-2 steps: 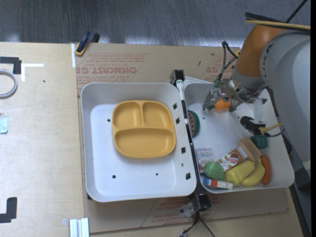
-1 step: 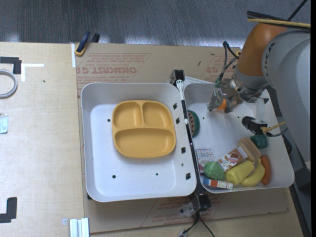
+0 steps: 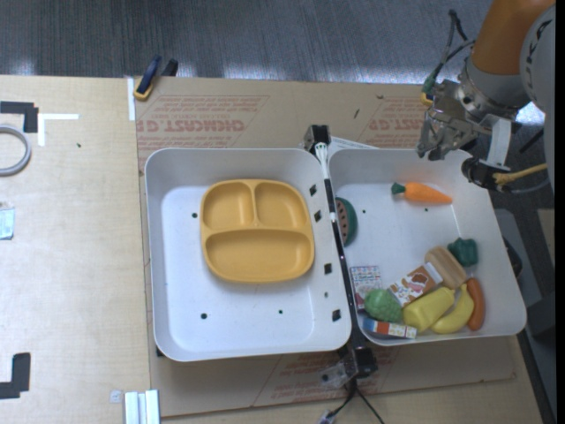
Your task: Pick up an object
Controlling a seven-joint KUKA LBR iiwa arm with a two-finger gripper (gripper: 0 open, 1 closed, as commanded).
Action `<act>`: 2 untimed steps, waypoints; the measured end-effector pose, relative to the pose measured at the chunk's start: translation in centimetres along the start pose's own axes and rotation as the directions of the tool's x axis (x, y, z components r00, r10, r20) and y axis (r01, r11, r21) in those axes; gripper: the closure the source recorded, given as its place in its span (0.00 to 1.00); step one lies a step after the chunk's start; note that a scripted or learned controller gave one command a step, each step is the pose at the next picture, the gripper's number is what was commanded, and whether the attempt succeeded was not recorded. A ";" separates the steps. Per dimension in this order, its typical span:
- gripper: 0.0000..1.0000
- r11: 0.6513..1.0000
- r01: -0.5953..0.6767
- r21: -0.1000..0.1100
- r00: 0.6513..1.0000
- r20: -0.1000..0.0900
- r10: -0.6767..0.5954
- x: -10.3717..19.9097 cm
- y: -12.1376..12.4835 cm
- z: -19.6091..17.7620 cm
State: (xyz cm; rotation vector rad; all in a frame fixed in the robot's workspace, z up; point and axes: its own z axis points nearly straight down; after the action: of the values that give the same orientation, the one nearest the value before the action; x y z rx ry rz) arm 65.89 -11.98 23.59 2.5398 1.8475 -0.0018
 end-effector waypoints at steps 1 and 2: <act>0.00 1.000 0.000 0.000 1.000 0.000 0.000 0.0 0.0 0.0; 0.00 0.985 0.170 0.001 0.985 -0.001 -0.170 -4.4 -4.6 12.4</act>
State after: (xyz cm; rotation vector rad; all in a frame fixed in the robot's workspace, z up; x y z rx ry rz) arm 60.12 -14.77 11.23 2.3737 2.0585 -0.0010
